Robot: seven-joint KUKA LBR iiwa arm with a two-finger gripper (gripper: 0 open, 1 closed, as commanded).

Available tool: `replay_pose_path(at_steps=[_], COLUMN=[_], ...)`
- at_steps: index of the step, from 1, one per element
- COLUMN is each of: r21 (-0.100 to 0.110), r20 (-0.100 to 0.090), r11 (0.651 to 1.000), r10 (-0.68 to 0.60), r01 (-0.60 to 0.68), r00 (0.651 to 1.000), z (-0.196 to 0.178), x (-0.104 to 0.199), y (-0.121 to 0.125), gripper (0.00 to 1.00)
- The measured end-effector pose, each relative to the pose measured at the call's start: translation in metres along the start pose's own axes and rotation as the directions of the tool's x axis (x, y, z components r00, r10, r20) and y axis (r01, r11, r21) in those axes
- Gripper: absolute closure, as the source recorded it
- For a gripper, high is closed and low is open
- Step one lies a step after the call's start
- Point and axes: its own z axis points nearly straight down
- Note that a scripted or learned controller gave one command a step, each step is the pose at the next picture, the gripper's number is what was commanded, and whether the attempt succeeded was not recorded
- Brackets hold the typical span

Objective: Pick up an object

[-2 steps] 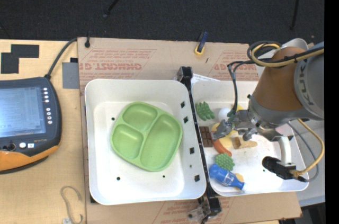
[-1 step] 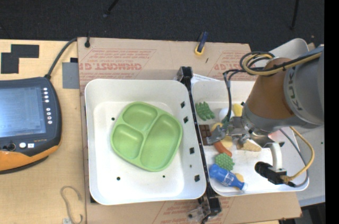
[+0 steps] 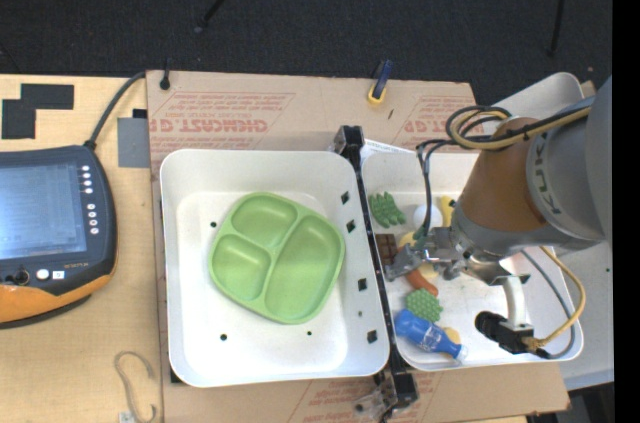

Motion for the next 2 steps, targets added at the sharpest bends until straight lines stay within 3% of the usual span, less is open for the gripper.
replay_pose_path(at_steps=[1,2], r21=[0.001,-0.006], r20=[-0.001,0.001], r11=[1.0,1.0], r10=[0.009,0.005], r01=[-0.009,-0.005], r00=[1.0,1.0], z=[-0.011,-0.056], x=[-0.002,0.0], y=[0.0,-0.007], gripper=[1.0,1.0])
